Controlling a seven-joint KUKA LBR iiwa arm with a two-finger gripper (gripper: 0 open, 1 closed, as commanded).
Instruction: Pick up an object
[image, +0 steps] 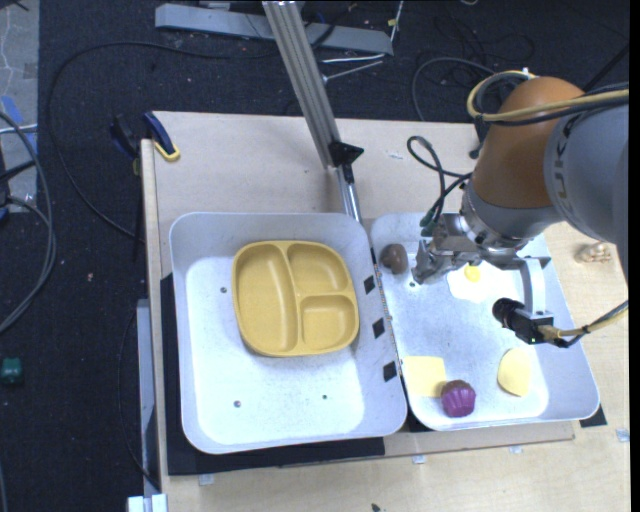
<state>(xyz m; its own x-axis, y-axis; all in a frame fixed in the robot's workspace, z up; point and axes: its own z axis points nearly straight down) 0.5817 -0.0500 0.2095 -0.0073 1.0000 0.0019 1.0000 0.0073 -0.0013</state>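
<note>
Whether the jaws stand open or closed cannot be told; the grey arm's gripper (428, 262) hangs low in the right shallow white bin (570, 385), just beside a small brown rounded lump (394, 258) near the bin's far-left corner.

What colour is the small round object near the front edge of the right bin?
Purple. The small round ridged object shows best in the camera view, beside a pale yellow square block.

A pale wooden desk (250, 160) stands on dark carpeted floor (80, 330). Black cables (70, 150) loop over the carpet, well left of the gripper (425, 268). A slanted metal pole (305, 80) rises behind the gripper, with a grey metal base (270, 25) at the far edge.
</note>
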